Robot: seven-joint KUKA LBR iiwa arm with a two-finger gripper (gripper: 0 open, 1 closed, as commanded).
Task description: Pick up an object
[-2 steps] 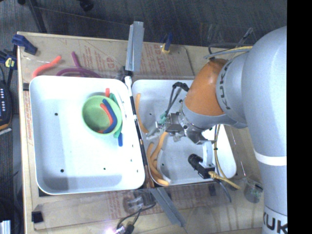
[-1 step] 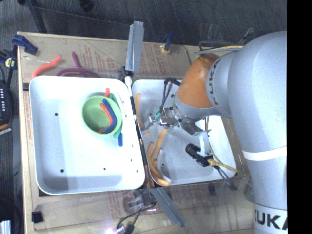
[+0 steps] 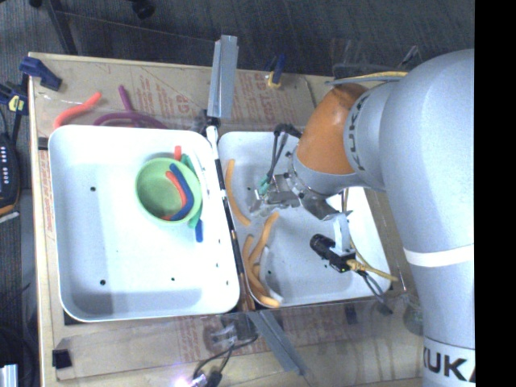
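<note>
Reaching low into the right bin (image 3: 379, 240), the gripper (image 3: 270, 193) is hovering by tan strips (image 3: 260, 244) near its left wall; jaw opening cannot be told. A green bowl (image 3: 168, 190) is sitting mid left bin (image 3: 81, 240).

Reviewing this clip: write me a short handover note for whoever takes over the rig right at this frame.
Gripper: low in the right bin, over its left part; finger state can't be read, nothing visibly held.
Things: orange-tan curved strips lie along the right bin's left side, just below the gripper. Left bin holds a green bowl with red and blue pieces in it.
Done: no pick confirmed.
Left: grasp one object and lift it.
</note>
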